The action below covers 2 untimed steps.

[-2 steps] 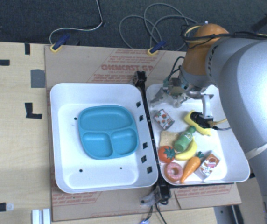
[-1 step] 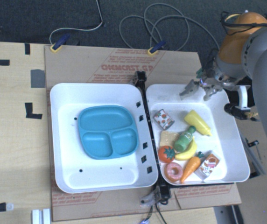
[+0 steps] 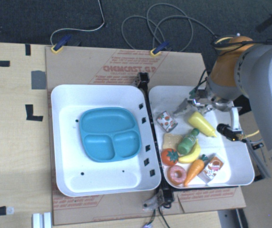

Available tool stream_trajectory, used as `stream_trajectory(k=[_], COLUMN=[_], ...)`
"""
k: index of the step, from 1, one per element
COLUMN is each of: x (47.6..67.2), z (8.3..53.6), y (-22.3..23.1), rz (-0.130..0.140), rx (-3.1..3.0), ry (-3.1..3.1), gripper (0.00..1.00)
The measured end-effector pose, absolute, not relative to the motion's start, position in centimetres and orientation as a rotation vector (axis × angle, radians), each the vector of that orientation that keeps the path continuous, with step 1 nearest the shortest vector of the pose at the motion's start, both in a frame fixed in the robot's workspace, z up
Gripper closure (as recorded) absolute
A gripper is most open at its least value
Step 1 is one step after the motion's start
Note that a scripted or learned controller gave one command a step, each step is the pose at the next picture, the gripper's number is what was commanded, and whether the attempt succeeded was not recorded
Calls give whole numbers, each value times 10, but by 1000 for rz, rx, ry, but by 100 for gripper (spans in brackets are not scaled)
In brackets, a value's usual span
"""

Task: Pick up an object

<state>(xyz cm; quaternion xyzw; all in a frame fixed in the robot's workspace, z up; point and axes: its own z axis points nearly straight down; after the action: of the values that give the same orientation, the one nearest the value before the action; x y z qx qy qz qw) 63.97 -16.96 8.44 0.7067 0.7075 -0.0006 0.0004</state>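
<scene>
Over the right bin (image 3: 231, 177), the grey arm (image 3: 257, 80) reaches in from the right, its orange band (image 3: 224, 63) above the wrist, and the gripper (image 3: 193, 107) hangs low above the bin's upper part, just beside a yellow toy (image 3: 201, 124). Its metal fingers look slightly parted with nothing between them. Red print on the cardboard sheet (image 3: 121, 63) under the bins cannot be read. Below the yellow toy lie a green bottle (image 3: 188, 142), a banana (image 3: 192, 156), a tomato (image 3: 169, 156), a pink donut (image 3: 177, 174), a carrot (image 3: 194, 171) and two small printed cartons (image 3: 166, 121) whose labels are too small to read. The left bin (image 3: 62, 127) holds a blue sectioned plate (image 3: 110, 133). The arm's bulk is cut off at the edge.
</scene>
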Motion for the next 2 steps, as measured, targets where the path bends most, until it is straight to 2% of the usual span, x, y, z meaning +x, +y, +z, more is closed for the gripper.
stream_trajectory(k=[1,2], x=[601,602], z=[85,92], y=[-170,-170], rz=[3,2], rx=[2214,2214], ry=[2218,2218], gripper=[0,100])
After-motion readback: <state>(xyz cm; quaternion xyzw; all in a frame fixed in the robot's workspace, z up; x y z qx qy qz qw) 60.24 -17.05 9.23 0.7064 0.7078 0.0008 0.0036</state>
